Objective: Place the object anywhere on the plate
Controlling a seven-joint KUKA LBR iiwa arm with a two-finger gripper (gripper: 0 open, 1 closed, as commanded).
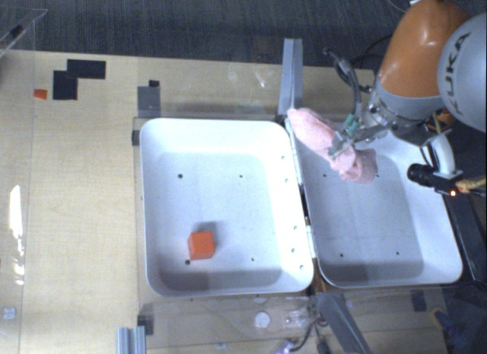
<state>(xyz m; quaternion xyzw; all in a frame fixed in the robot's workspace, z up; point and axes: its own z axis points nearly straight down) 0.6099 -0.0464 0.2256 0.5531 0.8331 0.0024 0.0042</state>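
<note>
In left bin (pixel 228 147), seemingly orange block (pixel 202 245).

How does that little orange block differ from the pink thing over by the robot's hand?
The orange block is small, square-edged and boxy; the pink thing is larger, long and soft-looking, with rounded ends. The block lies alone on the floor of the left bin; the pink thing stretches from the divider into the right bin, right at the hand. Both stand out against the white bins.
</note>
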